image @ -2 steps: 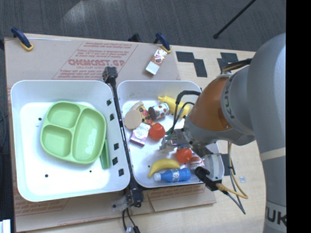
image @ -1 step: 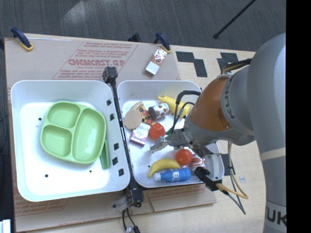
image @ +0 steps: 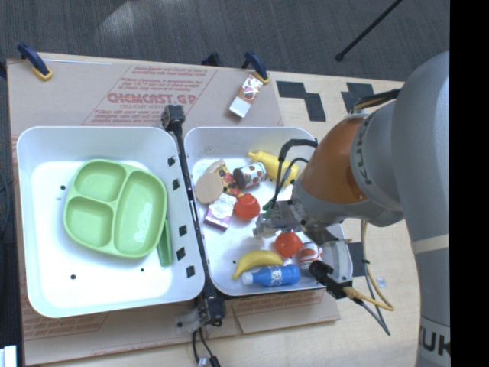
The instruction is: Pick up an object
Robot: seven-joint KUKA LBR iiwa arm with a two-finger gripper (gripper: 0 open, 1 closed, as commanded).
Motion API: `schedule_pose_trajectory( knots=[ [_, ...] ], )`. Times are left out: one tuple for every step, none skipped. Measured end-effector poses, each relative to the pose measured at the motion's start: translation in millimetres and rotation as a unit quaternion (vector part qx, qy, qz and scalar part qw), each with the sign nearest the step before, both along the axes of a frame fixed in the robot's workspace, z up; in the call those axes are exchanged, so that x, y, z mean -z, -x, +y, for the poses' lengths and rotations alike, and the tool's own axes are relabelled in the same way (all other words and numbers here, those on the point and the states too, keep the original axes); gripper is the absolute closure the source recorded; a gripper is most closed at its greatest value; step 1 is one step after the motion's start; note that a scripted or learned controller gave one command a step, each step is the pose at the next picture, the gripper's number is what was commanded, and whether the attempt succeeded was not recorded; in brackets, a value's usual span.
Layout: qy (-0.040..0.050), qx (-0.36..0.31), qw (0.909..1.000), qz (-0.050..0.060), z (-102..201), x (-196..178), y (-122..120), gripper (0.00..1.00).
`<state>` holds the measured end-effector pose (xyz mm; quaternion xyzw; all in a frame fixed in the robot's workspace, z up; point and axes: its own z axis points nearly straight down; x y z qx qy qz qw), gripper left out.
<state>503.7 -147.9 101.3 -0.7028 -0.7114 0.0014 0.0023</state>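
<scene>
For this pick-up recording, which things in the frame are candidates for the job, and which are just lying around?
Part of the job:
gripper, low over the right bin
red ball
red tomato
banana
blue bottle
yellow mustard bottle
dark can

Lying about:
green divided plate in the left bin
small carton on the bench
blue clamps

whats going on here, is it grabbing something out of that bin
A grey and orange arm reaches from the right into the right bin, which holds toy food: a banana, a blue bottle, tomatoes and a mustard bottle. Its hand sits low among them, near the tomatoes, but nothing is visibly held. The left bin holds a green divided plate.
</scene>
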Motion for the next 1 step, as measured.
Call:
schedule_pose_trajectory(
  knots=[
    [0.0003, -0.001, 1.0, 0.0, 0.0, 0.1, 0.1, 0.0]
  ],
)
